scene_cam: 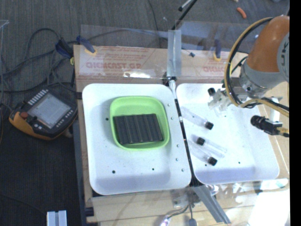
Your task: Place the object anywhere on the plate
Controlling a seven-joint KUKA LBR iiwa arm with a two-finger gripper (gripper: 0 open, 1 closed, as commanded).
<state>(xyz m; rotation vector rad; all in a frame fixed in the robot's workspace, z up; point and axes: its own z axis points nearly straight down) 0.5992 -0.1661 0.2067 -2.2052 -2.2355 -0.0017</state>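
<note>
Risk entry: your hand [217, 98], grip state indiscernible, hovers far from three clear vials [197, 119]; they may roll, missing green plate [138, 123].

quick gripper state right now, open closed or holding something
gripper: over the back of the right bin; whether it is open, closed or holding anything cannot be told. The clear tubes lie loose in that bin.

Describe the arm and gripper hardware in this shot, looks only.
Grey arm with a broad orange band above the wrist. Yellow and black cables loop alongside it. The gripper is a small pale assembly with black fittings, partly blurred.
</note>
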